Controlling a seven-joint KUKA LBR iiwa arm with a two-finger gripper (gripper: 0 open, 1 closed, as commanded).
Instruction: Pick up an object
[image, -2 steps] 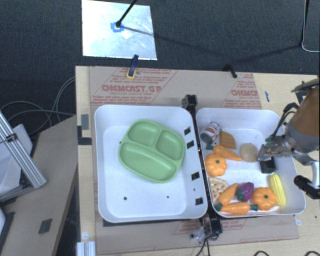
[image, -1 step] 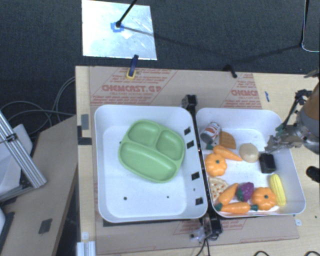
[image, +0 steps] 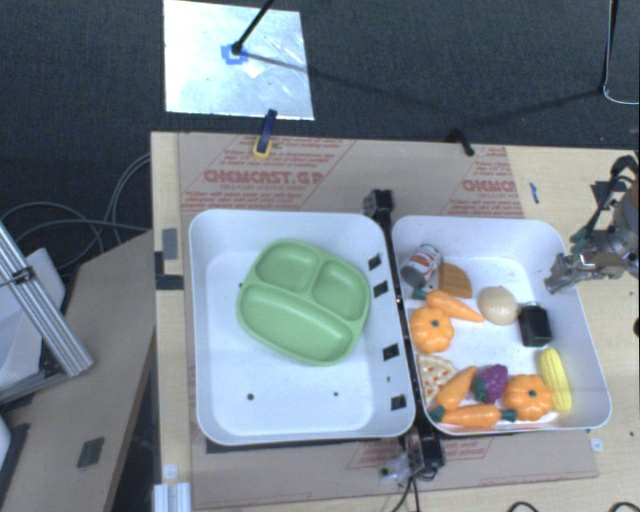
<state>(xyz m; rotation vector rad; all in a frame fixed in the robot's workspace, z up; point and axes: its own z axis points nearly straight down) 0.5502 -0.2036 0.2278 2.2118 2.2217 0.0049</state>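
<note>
Holding green plate (image: 303, 300): left bin (image: 215, 330); toy food (image: 480, 340): right bin (image: 580, 345).

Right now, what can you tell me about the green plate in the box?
The green plate is a pale green divided tray that looks like smooth plastic. It has rounded corners and three sunken sections: one long one along its lower left side and two smaller ones at the upper right. It lies flat, turned at a slant, on the floor of the left white bin, roughly in the middle. Nothing sits on it, and it touches only the bin floor.
</note>
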